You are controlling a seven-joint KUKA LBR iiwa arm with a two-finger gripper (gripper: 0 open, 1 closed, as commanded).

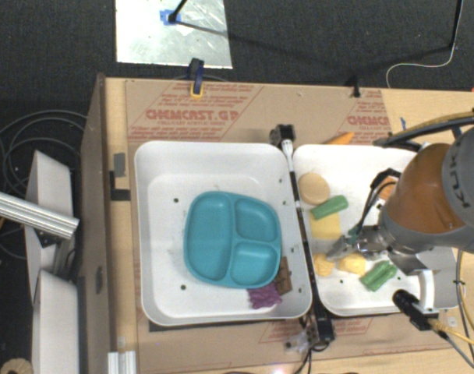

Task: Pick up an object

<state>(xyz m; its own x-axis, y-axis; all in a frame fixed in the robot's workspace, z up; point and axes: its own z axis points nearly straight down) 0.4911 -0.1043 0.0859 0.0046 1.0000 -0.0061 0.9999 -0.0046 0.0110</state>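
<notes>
We see the arm (432, 201) reaching in from the right over the right bin (393, 158), its gripper (348, 248) low among the small food pieces there. We cannot tell the state of the gripper from this view. Just under and beside its tip lie a small yellow piece (352, 265) and another yellow lump (323, 266) to its left; a green piece (376, 275) lies just to the right of them. A yellow block (325, 226) sits just up-left of the gripper, with a second green piece (329, 206) touching its upper edge and a tan round piece (314, 186) above that. In the left bin (167, 162) rest a teal divided plate (232, 238), a purple piece (262, 296) and a brown piece (284, 276).
</notes>
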